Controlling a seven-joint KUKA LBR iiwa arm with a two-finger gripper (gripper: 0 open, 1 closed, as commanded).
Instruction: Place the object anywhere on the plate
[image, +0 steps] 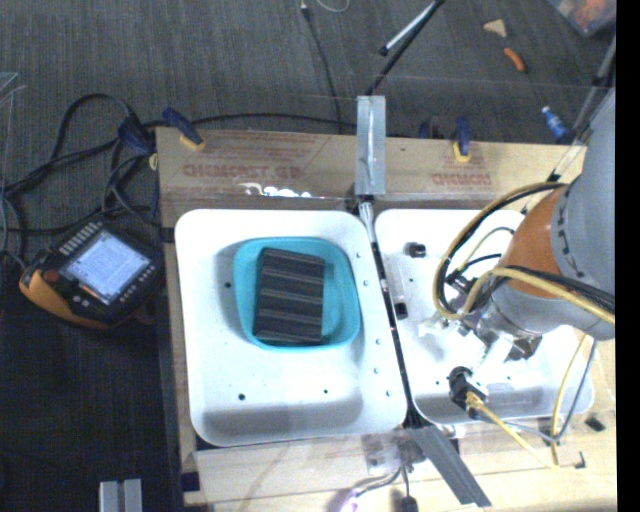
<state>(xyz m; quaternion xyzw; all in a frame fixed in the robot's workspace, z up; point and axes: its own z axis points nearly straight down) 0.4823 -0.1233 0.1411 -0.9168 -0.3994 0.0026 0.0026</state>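
One dark ribbed block (291, 296), flat on the one blue plate (346, 305), inside view-left white bin (202, 325) of two, hand (497, 338) over view-right white bin (425, 285) — grip state impossible to tell, reddish print on table's back board (250, 170) — unreadable.

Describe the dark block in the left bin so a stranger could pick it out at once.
Look at the left bin of the two white ones. A turquoise plate lies in it, and the dark grey block rests on that plate. Its ribbed top sets it apart from the smooth plate.
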